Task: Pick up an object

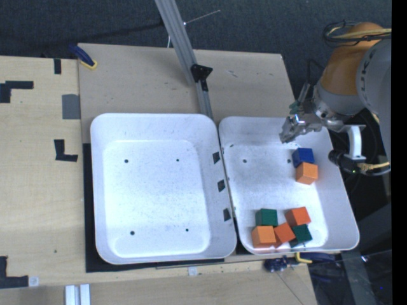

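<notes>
Counter (159, 81): tan board, carrying two shallow white bins side by side.

L bin (156, 192): larger of the pair, lying at the view's left; bare white floor showing.

R bin (254, 170): holding all the pick candidates.

Arm (350, 68): grey w/ orange band, reaching in from the view's right over the R bin's far corner.

End effector (294, 129): hovering at the R bin's far-right area, nothing visible betw. its tips; open or closed — cannot tell at this res.

Block cluster, near edge of R bin: green cube (266, 217), orange cube (263, 236), 2nd orange cube (297, 216), plus approx. two more packed against them.

Blue cube (303, 155) w/ orange cube (306, 173) touching it: sitting just beside the end effector, on the near side.

Step, by judgement: approaching, pre-grasp; no pick made yet. Next move is calling for a short shift toward the blue cube, then descending w/ tips straddling it. The touching orange neighbour is crowding one side.
</notes>
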Controlling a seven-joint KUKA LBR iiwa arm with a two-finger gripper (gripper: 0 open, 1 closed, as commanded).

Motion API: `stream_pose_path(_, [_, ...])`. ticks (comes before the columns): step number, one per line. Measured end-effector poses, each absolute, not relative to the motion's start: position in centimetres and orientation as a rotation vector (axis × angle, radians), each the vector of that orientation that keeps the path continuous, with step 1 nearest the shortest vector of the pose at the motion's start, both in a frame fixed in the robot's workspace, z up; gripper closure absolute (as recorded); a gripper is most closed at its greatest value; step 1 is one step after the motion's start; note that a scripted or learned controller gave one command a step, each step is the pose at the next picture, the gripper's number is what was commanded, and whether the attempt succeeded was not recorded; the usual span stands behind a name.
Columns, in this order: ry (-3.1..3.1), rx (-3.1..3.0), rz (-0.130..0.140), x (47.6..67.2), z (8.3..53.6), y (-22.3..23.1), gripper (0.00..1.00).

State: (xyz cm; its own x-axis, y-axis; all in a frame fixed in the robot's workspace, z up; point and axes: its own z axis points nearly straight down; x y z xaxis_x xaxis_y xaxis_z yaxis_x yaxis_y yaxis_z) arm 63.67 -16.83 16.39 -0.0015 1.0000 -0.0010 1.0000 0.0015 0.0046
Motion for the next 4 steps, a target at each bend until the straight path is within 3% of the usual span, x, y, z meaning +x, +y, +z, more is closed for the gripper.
stream_pose_path(2, [2.221, 2.216, 0.003, 64.2, 27.3, -17.1, 1.00])
stream_pose_path(4, [2.230, 2.216, 0.000, 65.4, 25.9, -7.0, 1.00])
